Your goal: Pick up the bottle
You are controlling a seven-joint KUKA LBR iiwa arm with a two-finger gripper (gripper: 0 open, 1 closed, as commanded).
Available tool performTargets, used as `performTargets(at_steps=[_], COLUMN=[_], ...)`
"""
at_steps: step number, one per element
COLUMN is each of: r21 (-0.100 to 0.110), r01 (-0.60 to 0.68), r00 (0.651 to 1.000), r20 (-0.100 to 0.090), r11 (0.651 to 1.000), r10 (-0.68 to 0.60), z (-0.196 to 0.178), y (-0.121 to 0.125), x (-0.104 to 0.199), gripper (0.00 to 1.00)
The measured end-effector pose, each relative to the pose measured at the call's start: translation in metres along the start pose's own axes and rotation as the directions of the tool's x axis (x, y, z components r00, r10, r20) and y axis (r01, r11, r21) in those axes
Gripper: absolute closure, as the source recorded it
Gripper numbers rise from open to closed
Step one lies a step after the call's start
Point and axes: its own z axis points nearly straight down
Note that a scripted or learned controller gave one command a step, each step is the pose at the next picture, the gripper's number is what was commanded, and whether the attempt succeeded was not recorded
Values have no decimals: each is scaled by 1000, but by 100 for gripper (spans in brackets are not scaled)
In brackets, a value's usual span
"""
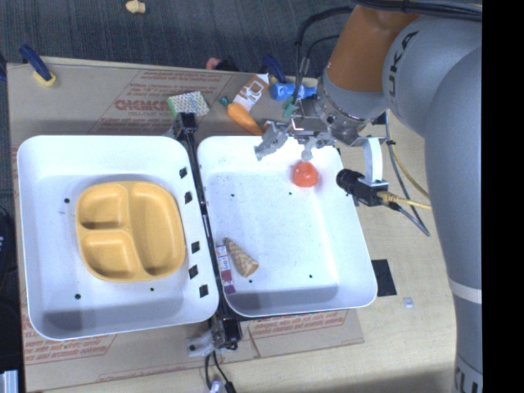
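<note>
A small red-orange object (304,174), round as seen from above, rests on the floor of the right bin (344,252) near its far right corner; I cannot tell whether it is the bottle. My gripper (289,146) hovers over the bin's far edge, just above and slightly left of that object. Its two grey fingers (268,143) are spread apart with nothing between them. An orange bottle-like item with a white label (246,107) lies on the cardboard just beyond the bin, to the left of the gripper.
A brown cone-shaped piece (241,258) lies near the right bin's left wall. The left bin (41,219) holds a yellow divided plate (131,228). A green patterned packet (187,103) and blue clips (282,90) sit on the cardboard behind the bins.
</note>
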Motion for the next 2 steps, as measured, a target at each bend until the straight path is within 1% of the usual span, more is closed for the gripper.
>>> performTargets(at_steps=[1, 2], r21=[3, 0], r01=[5, 181], r00=[1000, 983], r20=[0, 0], r11=[1000, 983], r10=[-5, -181], z=[-10, 1], y=[0, -28], x=[1, 78], gripper=[100, 100])
